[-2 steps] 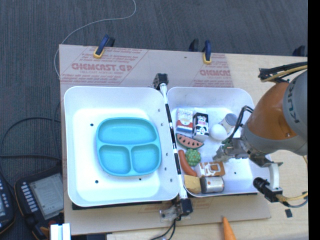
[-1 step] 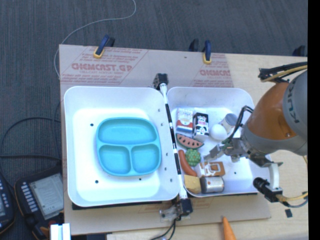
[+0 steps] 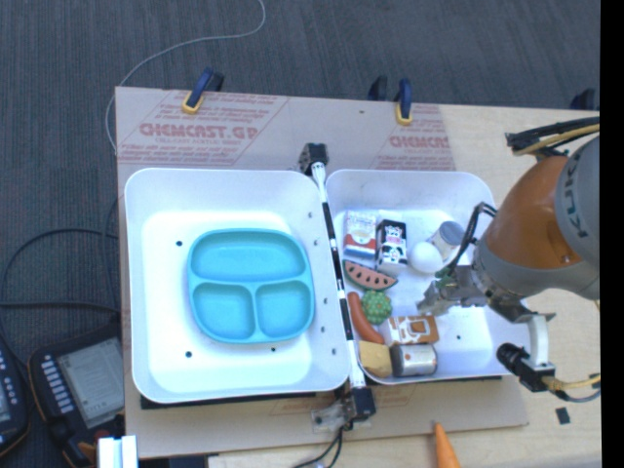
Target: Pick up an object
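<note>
White egg [image 3: 425, 255] lies just left of the claw [image 3: 447, 291], which hangs low in the right bin [image 3: 468, 185] among packed toy foods, its opening impossible to tell.

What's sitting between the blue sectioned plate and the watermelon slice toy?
In the camera view, bare white floor of the left bin, then the two bins' adjoining rims, lie between the blue three-section plastic plate and the red watermelon slice toy.
</note>
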Available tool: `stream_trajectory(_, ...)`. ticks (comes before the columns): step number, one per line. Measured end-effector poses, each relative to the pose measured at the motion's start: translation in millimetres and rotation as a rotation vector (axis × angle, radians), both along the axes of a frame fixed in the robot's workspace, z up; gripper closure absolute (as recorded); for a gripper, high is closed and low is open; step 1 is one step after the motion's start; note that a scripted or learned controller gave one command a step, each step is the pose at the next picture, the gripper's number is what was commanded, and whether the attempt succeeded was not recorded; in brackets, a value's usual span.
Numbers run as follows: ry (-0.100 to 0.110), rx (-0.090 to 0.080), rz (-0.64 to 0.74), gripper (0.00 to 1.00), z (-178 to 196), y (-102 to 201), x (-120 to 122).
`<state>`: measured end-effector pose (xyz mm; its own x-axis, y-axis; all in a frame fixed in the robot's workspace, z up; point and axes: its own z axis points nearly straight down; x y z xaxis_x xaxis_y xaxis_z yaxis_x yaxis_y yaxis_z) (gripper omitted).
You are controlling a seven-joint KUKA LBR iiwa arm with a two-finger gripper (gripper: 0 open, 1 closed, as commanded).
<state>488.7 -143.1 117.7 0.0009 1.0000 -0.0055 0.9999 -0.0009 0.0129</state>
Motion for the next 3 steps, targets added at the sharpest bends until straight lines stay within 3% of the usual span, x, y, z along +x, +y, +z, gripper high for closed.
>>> stream_trajectory(1, 0.0, 0.0, 0.0, 0.0, 0, 0, 0)
stream_trajectory(2, 0.002, -0.002, -0.002, 0.0, -30, 31, -2)
stream_trajectory(3, 0.001, 0.0, -0.001, 1.0, -19, 31, -1)
